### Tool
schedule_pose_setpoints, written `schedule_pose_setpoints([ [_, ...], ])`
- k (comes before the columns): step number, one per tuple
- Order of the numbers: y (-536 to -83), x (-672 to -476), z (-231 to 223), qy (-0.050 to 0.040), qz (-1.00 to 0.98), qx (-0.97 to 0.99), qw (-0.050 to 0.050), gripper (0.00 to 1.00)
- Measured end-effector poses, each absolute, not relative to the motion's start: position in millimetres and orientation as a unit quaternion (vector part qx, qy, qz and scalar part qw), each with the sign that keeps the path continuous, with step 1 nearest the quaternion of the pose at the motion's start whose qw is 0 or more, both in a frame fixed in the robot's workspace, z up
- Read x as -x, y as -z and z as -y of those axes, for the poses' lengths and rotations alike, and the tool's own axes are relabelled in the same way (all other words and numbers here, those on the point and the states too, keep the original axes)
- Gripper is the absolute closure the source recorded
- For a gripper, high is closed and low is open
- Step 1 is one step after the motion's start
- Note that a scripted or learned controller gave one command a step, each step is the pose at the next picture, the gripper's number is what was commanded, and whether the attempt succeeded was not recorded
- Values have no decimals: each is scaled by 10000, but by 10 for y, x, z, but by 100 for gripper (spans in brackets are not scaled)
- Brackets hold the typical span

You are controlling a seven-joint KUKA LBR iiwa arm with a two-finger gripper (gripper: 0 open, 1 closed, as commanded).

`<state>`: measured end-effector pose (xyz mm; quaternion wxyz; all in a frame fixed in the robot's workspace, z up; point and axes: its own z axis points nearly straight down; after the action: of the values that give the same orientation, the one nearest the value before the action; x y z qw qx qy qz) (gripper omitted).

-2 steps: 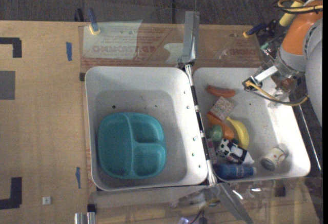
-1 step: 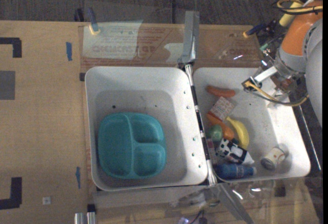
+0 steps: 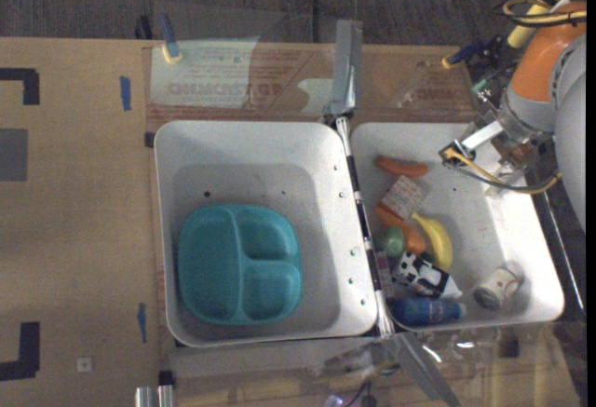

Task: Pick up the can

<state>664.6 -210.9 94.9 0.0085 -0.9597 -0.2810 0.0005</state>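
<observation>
One can [image 3: 498,287], untouched — one banana [image 3: 436,239] and one blue bottle [image 3: 426,310] left of it; pincer [image 3: 512,154] beyond it, grip unreadable.

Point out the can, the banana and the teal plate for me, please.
can [image 3: 500,285], camera view, its side.
banana [image 3: 436,240], camera view, its middle.
teal plate [image 3: 210,262], camera view, its left compartment.

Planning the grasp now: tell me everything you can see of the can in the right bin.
The can is a small pale cylinder lying on its side, with a darker round end toward the view's left. It rests on the floor of the right bin near the lower right corner, touching nothing; a blue bottle lies apart to its left.
</observation>
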Motion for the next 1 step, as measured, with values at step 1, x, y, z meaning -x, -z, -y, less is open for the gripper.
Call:
schedule_pose_setpoints([
  [1,-3319,-6596,2232,-1,2457,9694,-4,0],
])
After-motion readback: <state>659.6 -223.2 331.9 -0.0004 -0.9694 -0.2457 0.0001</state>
